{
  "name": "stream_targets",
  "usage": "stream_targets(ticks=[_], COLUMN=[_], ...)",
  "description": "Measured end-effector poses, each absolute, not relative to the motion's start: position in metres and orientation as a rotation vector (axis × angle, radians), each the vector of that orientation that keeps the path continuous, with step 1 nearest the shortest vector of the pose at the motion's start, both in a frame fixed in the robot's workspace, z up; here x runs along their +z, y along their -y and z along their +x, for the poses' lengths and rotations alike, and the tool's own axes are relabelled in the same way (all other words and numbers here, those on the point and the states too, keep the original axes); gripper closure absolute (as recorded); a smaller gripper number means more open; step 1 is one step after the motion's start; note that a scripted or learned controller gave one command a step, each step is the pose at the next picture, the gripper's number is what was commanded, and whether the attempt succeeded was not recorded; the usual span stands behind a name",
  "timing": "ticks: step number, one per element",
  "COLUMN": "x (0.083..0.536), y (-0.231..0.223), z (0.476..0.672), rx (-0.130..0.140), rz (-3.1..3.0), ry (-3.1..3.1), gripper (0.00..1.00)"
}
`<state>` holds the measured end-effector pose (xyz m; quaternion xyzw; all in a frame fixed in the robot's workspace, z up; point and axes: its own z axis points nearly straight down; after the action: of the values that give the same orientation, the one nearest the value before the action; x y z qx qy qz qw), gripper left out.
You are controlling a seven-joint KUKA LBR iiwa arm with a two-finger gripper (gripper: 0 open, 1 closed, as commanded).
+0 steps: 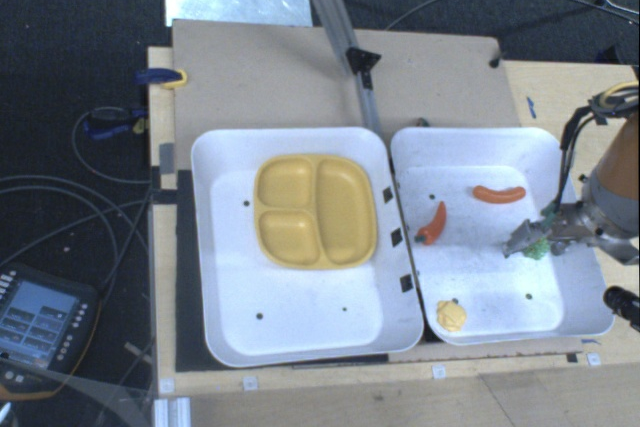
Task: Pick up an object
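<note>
Low over the right bin (575,320), the gripper (530,243) sits right at a small green object (539,250), but whether it is clamped on it cannot be told: the tip blurs into the green. Nothing looks lifted yet, so the pick seems unfinished. An orange sausage (498,194), a red pepper (432,224) and a yellow lump (451,315) lie untouched nearby.

The divided plate (316,212) lies in the left bin (225,315); the right bin (480,140) holds two sausages (498,194) (433,223) and, nearer its front, a small lumpy object (451,315).
</note>
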<state>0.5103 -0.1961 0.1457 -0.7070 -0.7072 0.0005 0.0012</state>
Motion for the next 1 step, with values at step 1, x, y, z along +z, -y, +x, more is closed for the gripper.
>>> stream_targets(ticks=[1], x=[0.0934], y=[0.1958], z=[0.5101], rx=[0.002], rz=[-2.219], ry=[2.221], gripper=[0.0])
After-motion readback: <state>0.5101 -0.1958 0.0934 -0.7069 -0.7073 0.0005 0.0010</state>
